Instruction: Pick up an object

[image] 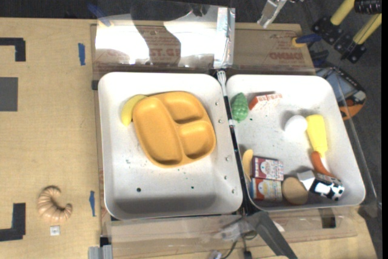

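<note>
My gripper (271,11) hangs high above the bench at the back right, beyond the far rim of the right bin (345,130) and well clear of everything in it. That bin holds a green bumpy toy (239,107), a red and white carton (265,100), a white ball (296,125), a yellow cob-like piece (316,133), an orange carrot (320,162), a red and white box (267,176), a brown potato-like lump (294,191) and a black and white toy (328,190).
The left bin (115,179) holds an orange-yellow divided plate (173,127) with a yellow banana (127,110) tucked under its left side. A tan curled toy (54,203) lies on the bench at the front left. Cardboard and clear plastic (163,39) stand behind the bins.
</note>
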{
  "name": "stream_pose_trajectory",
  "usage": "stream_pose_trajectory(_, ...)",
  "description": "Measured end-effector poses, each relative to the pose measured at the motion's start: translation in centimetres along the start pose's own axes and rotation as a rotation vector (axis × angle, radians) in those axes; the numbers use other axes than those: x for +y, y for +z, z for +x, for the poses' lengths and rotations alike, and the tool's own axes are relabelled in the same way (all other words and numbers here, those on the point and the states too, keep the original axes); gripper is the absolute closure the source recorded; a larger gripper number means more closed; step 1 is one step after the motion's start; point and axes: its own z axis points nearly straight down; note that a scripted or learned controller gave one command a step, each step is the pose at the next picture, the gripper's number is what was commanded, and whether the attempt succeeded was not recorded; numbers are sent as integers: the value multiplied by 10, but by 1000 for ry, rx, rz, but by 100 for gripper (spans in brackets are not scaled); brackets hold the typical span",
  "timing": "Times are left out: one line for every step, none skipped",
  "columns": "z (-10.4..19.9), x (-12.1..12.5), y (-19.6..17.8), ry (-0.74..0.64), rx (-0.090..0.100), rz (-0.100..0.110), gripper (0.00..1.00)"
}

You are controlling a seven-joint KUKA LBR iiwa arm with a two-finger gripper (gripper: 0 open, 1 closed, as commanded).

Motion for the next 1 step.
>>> stream_pose_trajectory(12, -10, 120, 108, 9, 10, 100)
